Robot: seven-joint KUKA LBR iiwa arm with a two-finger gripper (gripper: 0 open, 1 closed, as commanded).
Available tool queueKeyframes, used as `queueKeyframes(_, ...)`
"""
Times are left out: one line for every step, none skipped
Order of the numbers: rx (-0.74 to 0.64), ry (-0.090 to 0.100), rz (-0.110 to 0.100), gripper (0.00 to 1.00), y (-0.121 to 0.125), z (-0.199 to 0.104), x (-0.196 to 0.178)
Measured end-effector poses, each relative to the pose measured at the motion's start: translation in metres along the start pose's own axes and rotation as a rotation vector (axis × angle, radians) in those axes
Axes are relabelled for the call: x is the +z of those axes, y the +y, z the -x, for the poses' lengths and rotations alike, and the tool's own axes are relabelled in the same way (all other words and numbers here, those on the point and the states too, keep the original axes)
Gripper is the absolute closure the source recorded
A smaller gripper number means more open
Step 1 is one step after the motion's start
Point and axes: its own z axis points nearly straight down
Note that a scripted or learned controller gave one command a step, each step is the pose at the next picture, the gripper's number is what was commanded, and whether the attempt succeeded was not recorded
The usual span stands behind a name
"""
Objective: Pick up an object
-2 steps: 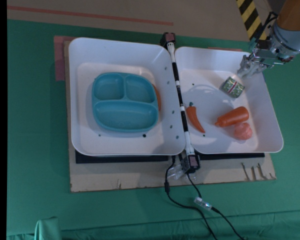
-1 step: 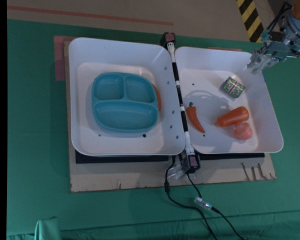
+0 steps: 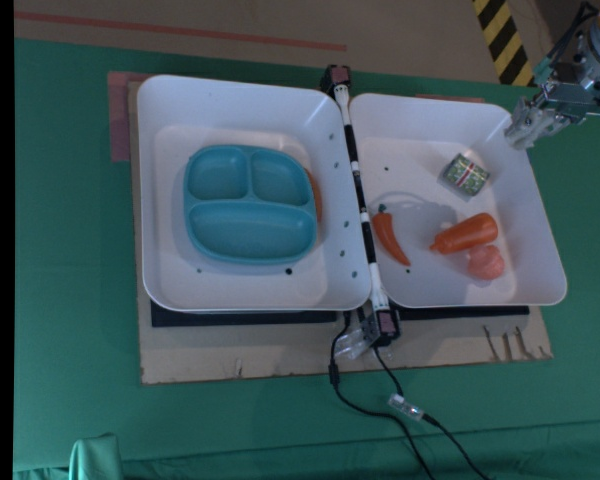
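My gripper (image 3: 521,134) hangs over the far right rim of the right bin (image 3: 540,238), with its fingers pointing down and left; nothing shows between them. In that bin lie a small green patterned box (image 3: 465,174), a large orange carrot (image 3: 466,234), a pink-orange round piece (image 3: 485,262) just below the carrot, and a slim orange pepper (image 3: 389,236) near the bin's left wall. A clear plastic piece (image 3: 420,213) lies between the pepper and the carrot. The box is the closest object to the gripper, a little down and left of it.
The left bin (image 3: 160,268) holds a teal three-compartment plate (image 3: 249,204) with something orange showing at its right edge. A black-and-white divider bar (image 3: 357,183) runs between the bins. Cables (image 3: 400,403) trail over the green bench in front. Yellow-black hazard tape (image 3: 498,18) marks the far right.
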Motion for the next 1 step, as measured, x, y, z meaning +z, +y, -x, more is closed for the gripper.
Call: queueKeyframes(-0.001,0.001,-0.003,1.00,0.0009,-0.0266,-0.0015)
